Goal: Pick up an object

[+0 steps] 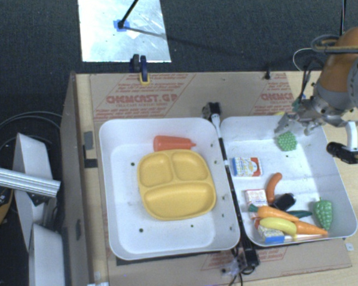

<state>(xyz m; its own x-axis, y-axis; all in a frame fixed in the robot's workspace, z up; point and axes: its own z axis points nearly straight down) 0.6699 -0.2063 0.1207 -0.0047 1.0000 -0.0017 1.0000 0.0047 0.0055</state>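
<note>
- Green bumpy ball (286, 141) sitting near the upper edge of the right bin (340, 188), right side of the frame, resting on the bin floor.
- Gripper (293, 121) just above it in the picture, hanging off the grey arm (338, 95) with the orange band, coming in from the upper right. Can't tell if the fingers are apart or together, too small and blurry.
- Can't tell either whether it's touching the ball or just hovering close.
- Rest of the right bin: small white carton (246, 166) near the divider, little sausage (274, 182) below it, then a pile at the bottom with a carrot (290, 218), a banana (278, 225), something black (284, 201) and a green corn-looking thing (324, 213) at the lower right.
- Left bin (127, 232): yellow divided plate (175, 184) in the middle, orange carrot-ish piece (174, 142) touching its upper edge.
- Both bins side by side on a cardboard sheet (140, 96).
</note>
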